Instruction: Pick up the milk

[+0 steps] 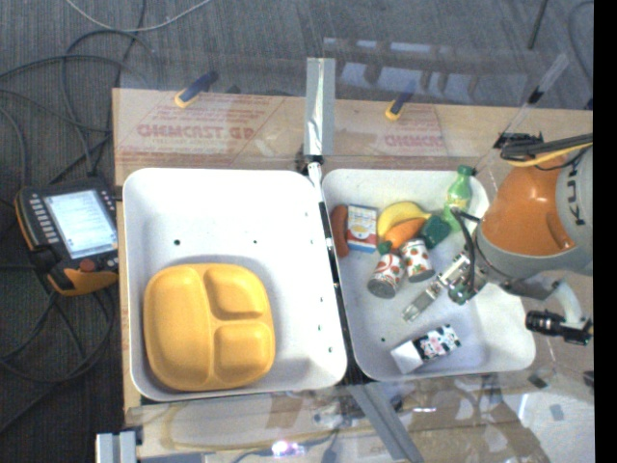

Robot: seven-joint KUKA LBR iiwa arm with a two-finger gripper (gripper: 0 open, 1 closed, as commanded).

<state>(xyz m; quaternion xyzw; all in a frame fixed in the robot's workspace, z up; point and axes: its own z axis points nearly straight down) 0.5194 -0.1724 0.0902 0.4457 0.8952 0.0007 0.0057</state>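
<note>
The milk [430,346] is a small carton with black and white cow patches. It lies on its side near the front edge of the right bin [501,350]. My gripper [431,295] hangs over the middle of that bin, slanting down to the left from the grey and orange arm [525,222]. It is a short way behind the milk and apart from it. Nothing shows in its grasp.
Just left of the gripper stand two red-spotted cans [400,266]. Behind them lie a banana [400,214], an orange carrot [405,231], a small juice box [362,227], a red sausage [338,230] and a green bottle [459,189]. The left bin [193,201] holds a yellow divided tray [209,326].
</note>
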